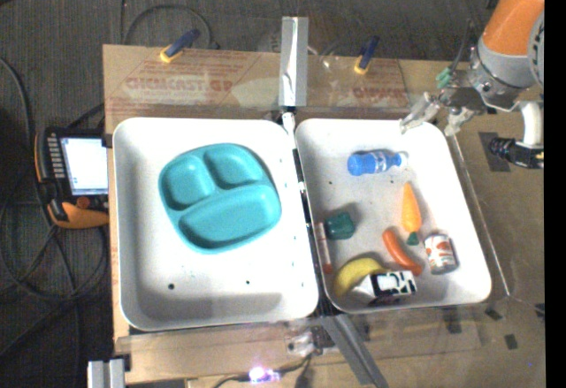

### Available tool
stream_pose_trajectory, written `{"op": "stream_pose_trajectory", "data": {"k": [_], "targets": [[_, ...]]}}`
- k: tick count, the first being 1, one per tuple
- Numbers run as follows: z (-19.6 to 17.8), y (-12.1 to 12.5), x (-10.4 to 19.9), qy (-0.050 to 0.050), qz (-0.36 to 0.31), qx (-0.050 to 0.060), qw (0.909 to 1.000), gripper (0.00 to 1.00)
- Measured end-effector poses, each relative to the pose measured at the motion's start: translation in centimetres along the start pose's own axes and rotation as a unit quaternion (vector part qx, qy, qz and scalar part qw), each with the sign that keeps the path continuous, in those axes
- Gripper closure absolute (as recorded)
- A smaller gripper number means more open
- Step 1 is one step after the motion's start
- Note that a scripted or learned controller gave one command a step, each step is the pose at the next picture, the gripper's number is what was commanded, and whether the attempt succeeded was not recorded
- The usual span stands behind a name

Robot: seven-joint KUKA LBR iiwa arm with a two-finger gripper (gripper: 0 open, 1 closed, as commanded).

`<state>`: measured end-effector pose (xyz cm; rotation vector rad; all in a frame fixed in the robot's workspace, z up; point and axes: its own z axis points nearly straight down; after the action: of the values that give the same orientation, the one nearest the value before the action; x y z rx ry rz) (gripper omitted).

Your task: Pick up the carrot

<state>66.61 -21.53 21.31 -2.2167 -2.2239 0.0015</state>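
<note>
The carrot (410, 208) lies in the right-hand bin (460, 192), right of centre, its pale narrow end pointing toward the top of the frame and its fat end toward the bottom. The tool (435, 108) hangs at the upper right, over the bin's far right corner and well apart from the carrot; its fingers look spread and nothing sits between them. The main risk is a wrong pick: an orange-red sausage-shaped piece (397, 247) lies just below the carrot, close in colour and nearly touching its fat end, and a small red-labelled can (439, 253) stands just right of that. A descent aimed low could close on the sausage piece or knock the can. The carrot is slim and tapered, so a grip along its length or near the tip would probably slide off; closing across the thick part looks safer. The blue bottle (376, 163) lies above it, between tool and target, and a low approach could nudge it. The banana (356, 272), green block (339, 224) and the teal divided plate (221, 194) in the left bin sit out of the way.
</note>
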Motion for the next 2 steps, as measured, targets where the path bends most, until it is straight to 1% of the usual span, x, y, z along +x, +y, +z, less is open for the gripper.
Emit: {"op": "stream_pose_trajectory", "data": {"k": [1, 2], "targets": [[-4.3, 0.2, 4.1, -0.003, -0.028, 0.0, 0.9996, 0.0], [2.1, -9.5, 0.9, -0.001, -0.03, 0.001, 0.9996, 0.0]]}}
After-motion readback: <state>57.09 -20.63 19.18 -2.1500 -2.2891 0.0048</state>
